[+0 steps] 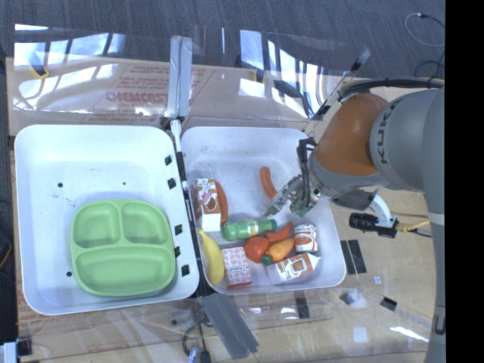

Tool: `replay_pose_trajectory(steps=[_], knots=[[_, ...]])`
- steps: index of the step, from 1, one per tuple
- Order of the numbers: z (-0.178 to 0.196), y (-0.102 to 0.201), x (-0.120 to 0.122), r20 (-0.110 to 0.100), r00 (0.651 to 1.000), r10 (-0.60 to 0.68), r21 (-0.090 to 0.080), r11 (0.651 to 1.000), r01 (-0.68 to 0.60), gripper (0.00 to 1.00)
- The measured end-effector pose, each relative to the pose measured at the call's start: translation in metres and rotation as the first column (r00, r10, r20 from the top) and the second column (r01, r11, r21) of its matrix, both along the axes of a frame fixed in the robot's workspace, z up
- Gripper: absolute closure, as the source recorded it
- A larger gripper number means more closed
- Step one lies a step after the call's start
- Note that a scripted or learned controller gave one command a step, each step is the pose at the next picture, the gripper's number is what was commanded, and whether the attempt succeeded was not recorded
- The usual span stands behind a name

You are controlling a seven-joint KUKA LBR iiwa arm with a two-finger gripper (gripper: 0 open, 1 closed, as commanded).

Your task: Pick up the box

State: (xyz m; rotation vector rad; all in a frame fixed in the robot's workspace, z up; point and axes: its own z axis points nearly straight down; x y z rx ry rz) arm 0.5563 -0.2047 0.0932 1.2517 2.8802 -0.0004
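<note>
Box (206, 204) lies flat in the right bin (227, 138), against its left wall, a small printed carton in brown, red and white, with a sausage (222, 202) along its right edge. It looks like thin card: probably light, fairly stiff across the short sides, easily dented on the broad face, and a little slick from the print. Taking it across its narrow width seems best, though the wall on one side and the sausage on the other leave little room for fingers.

Below it sit a green bottle (248, 228), a banana (212, 256), a second carton (237, 266), a tomato (255, 248), a carrot (279, 248) and two glossy packs (305, 238) (293, 267); these are rounded, smooth plastic shapes, packed closely. Another sausage (267, 181) lies apart. The pincer (292, 198) hangs over the bin's right part, well apart from the box; I cannot tell its state, and nothing shows in it. The left bin (45, 150) holds a matte green tray (122, 247) with three compartments.
</note>
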Motion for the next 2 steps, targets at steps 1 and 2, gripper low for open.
replay_pose_trajectory(steps=[1,2], knots=[[0.019,-0.005,-0.02,-0.002,1.0,0.0,0.002,1.0,0.0,1.0],[-0.001,0.068,-0.063,-0.001,0.965,-0.26,0.001,0.965,0.26,1.0]])
